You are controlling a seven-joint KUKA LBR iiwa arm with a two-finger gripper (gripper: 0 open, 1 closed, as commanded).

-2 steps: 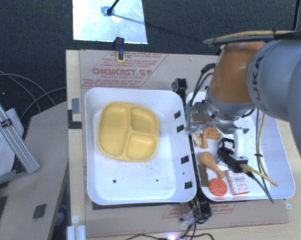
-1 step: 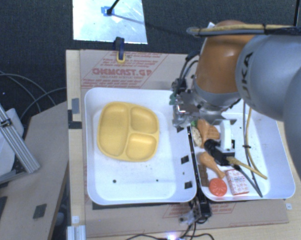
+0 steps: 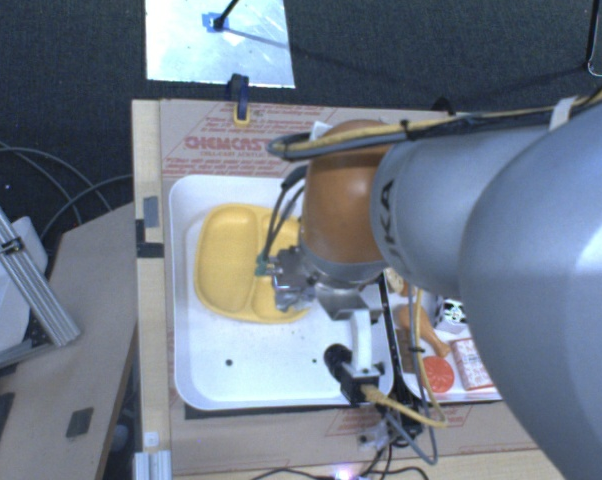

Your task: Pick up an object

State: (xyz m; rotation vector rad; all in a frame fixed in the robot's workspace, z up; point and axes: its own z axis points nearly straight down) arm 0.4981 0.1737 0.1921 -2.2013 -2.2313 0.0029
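A large yellow dish-shaped object (image 3: 231, 258) lies in the upper left part of the left white bin (image 3: 231, 378). My gripper (image 3: 289, 290) hangs below the orange wrist band, over the yellow object's right edge. The arm's grey body hides the spot where gripper and object meet, so I cannot tell whether they touch.
The arm covers most of the right bin. At its lower edge show a red round item (image 3: 438, 374), a red and white packet (image 3: 471, 364), a brown stick-like item (image 3: 422, 329) and a small black and white item (image 3: 451, 314). A blue clamp (image 3: 239, 90) sits on the bench's far edge.
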